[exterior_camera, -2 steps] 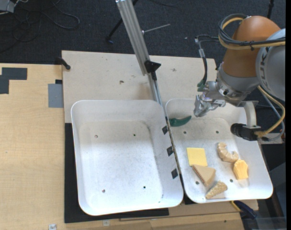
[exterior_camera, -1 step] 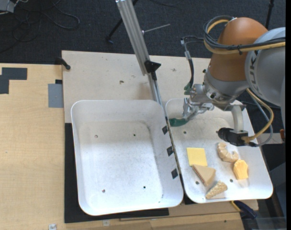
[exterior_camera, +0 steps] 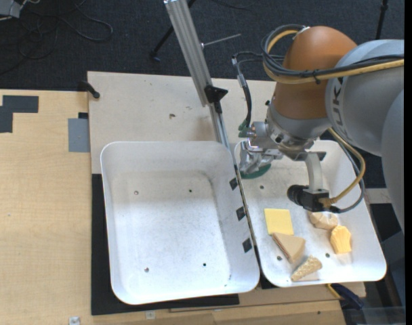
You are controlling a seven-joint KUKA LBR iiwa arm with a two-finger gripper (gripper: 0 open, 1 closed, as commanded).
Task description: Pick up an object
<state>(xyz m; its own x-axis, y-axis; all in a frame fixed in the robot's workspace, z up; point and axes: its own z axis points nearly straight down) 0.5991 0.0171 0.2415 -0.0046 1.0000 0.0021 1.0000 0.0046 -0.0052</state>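
My gripper (exterior_camera: 251, 160) hangs over the far left corner of the right bin (exterior_camera: 368, 266), close to the divider between the bins. A green rounded object (exterior_camera: 261, 171) peeks out just beneath and beside it; whether they touch is unclear. In the near half of that bin lie a flat yellow square (exterior_camera: 278, 220), a tan wedge (exterior_camera: 291, 246), a crumbly beige piece (exterior_camera: 305, 269), an orange-yellow chunk (exterior_camera: 341, 239) and a pale tan lump (exterior_camera: 324, 219).
The left bin (exterior_camera: 118, 181) sits beside the right one, sharing a rim with black clips (exterior_camera: 240, 212). A slanted aluminium rail (exterior_camera: 192, 53) rises behind the bins. A black fitting with cables (exterior_camera: 307, 196) hangs off the arm over the right bin.
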